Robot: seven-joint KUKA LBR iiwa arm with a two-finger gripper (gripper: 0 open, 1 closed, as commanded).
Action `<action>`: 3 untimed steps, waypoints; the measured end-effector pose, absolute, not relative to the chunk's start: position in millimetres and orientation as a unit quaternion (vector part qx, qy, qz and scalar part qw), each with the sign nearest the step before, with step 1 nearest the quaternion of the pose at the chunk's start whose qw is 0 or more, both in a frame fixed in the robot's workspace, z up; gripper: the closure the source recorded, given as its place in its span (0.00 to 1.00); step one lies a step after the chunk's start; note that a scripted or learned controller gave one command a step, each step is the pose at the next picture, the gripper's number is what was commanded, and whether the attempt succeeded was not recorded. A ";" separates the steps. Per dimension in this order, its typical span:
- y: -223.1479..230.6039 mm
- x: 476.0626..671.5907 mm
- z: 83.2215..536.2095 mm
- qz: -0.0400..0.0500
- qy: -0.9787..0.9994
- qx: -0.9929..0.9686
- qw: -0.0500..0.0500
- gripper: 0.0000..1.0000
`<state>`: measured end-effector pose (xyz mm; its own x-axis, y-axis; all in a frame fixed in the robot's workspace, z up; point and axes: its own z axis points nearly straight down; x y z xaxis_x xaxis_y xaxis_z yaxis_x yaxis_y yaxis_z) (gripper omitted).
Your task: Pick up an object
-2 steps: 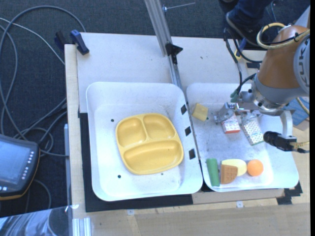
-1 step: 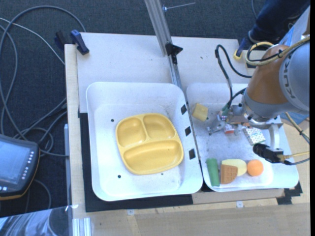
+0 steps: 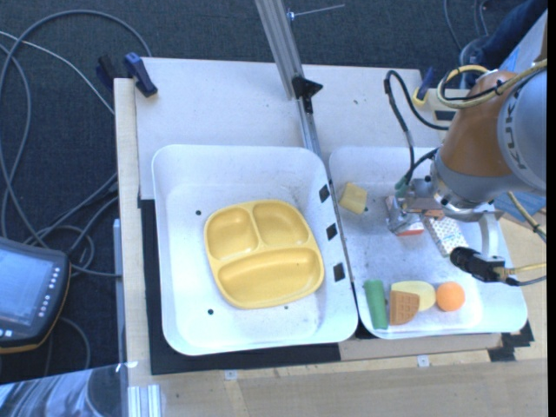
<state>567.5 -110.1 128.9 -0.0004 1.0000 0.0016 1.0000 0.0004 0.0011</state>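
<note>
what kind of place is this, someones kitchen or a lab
Most likely a robotics lab, not a kitchen. A grey arm reaches over two white bins on a bench, loose cables trail across dark carpet, and the food beside the yellow divided tray looks like toy pieces.

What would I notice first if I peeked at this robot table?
Probably the big yellow divided plate lying in the middle of the left bin. Next, the grey and orange robot arm reaching in from the right, with its gripper low over the right bin. Along that bin's near edge sits a row of toy foods: a green stick, a yellowish piece with a waffle-patterned orange wedge, and an orange ball.
</note>
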 end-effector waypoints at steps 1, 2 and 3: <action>-117.5 576.4 180.8 -0.002 -0.707 -0.707 -0.003 1.00; -121.0 574.6 225.7 -0.002 -0.707 -0.707 -0.003 1.00; -120.9 575.6 246.9 -0.001 -0.708 -0.707 -0.002 1.00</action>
<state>575.6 -120.9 246.9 -0.0014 1.0000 -0.0005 1.0000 0.0014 0.0039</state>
